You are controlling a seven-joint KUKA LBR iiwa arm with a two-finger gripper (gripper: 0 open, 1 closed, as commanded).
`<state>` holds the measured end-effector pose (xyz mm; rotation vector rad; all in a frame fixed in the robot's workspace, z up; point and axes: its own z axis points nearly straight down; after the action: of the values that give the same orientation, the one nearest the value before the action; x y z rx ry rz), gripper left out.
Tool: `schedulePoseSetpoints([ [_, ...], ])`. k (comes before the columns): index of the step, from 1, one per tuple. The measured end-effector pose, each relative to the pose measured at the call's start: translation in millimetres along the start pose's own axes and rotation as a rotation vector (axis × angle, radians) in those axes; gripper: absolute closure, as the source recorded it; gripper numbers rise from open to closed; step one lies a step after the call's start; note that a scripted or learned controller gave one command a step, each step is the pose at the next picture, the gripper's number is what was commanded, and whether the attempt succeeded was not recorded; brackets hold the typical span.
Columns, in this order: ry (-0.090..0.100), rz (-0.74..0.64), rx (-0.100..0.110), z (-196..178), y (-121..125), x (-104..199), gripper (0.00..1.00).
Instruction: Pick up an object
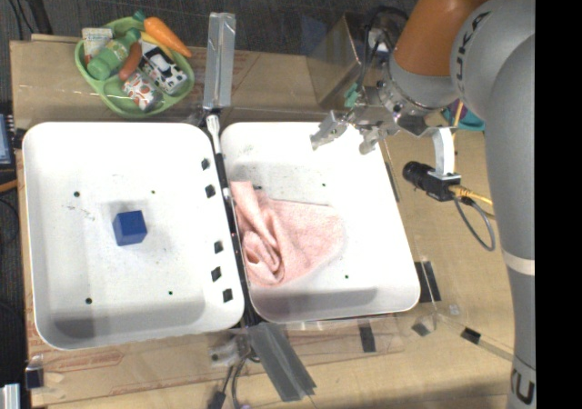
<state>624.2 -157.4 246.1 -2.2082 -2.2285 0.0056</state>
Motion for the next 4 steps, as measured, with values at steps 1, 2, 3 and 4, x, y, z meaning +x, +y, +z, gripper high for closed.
schedulePoseSetpoints([
  [1,0.000,0.011,0.002,120.2,-43.9,-3.8,0.00],
  [2,-0.001,-0.103,-0.003,154.3,9.3,-28.1,0.00],
  [3,0.001,-0.329,-0.002,154.6,-63.1,-18.3,0.00],
  [4,-0.002,-0.219,-0.005,154.0,-66.3,-46.7,0.00],
])
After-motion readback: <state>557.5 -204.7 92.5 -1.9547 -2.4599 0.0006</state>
